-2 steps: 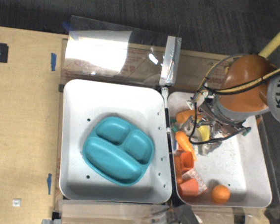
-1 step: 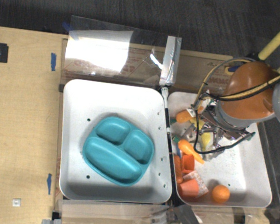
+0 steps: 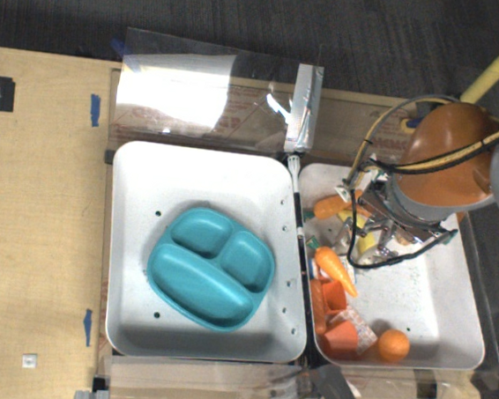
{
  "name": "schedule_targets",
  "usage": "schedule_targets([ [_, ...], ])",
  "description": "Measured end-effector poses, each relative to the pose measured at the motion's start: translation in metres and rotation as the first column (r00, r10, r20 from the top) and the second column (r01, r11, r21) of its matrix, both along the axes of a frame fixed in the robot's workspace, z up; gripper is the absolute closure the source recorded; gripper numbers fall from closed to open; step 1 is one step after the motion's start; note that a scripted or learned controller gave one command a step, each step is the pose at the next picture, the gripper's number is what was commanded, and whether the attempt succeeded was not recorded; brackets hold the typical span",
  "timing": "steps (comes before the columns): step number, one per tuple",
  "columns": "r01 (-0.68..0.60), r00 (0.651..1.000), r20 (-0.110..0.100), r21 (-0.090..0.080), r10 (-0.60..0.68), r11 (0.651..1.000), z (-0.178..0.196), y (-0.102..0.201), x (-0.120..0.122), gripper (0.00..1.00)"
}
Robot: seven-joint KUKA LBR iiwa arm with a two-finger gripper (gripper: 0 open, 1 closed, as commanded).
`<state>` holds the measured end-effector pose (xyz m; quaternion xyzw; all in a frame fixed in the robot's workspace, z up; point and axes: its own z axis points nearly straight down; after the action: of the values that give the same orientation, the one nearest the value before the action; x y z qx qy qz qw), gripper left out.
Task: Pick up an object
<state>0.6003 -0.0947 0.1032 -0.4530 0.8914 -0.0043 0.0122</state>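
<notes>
Gripper [image 3: 378, 239] sits low in the right bin [image 3: 452, 295], over the clutter at its upper left, and cables and the wrist hide its tip; whether it is open or closed, I cannot tell. Just beside it lie a small yellow piece [image 3: 366, 243] and an orange lump [image 3: 328, 206]. A carrot [image 3: 334, 269] lies slightly lower, then a red-orange block [image 3: 339, 335] and an orange ball [image 3: 393, 345] near the front wall. Across the divider, the left bin [image 3: 136, 182] holds a teal divided tray [image 3: 211, 266]. Nothing appears lifted, so the pick probably remains to be made: close on one item, then raise it.
</notes>
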Motion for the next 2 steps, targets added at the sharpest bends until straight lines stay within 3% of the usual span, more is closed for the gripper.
schedule_targets([
  [1,-0.422,0.907,-0.013,-0.006,0.422,0.907,0.086,0.009,0.020,1.00],
  [2,-0.848,0.530,-0.019,-0.009,0.848,0.530,0.151,-0.042,0.007,1.00],
])
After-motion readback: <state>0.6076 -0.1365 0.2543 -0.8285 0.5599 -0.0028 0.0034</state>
